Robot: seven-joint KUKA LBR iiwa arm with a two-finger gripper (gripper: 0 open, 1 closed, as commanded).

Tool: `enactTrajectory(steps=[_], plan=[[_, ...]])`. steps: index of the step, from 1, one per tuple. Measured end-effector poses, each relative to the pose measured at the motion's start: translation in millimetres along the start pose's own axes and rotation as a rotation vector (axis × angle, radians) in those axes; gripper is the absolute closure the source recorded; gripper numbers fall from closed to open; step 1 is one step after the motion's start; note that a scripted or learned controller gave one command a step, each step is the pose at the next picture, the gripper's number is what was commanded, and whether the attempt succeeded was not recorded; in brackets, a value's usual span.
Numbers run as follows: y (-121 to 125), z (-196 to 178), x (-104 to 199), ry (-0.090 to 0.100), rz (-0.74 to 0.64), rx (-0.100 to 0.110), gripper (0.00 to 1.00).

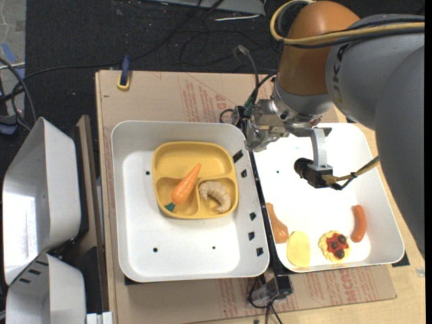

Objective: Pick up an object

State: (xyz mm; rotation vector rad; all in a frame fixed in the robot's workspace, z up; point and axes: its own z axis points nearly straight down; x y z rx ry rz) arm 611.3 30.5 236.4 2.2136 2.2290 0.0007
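My gripper (pixel 258 138) hangs over the far left corner of the right bin (pixel 378 201), close to the wall between the two bins. Nothing shows in its grasp. Along the right bin's near edge lie an orange drumstick-shaped piece (pixel 277 225), a pale yellow oval piece (pixel 298 248), a small round tart with red and dark topping (pixel 335 244) and an orange-red sausage (pixel 358 223). All of them are well below the gripper in the view and apart from it.
The left bin (pixel 135 248) holds a yellow divided plate (pixel 169 157) with a carrot (pixel 186 183) and a pale shrimp (pixel 217 194) in it. The big grey and orange arm (pixel 337 39) covers the right bin's far right side. Cables lie beyond the bench.
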Motion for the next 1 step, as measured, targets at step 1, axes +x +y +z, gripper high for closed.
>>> enactTrajectory(steps=[1], plan=[[5.0,4.4,54.0,0.000,-0.001,-0.001,1.00]])
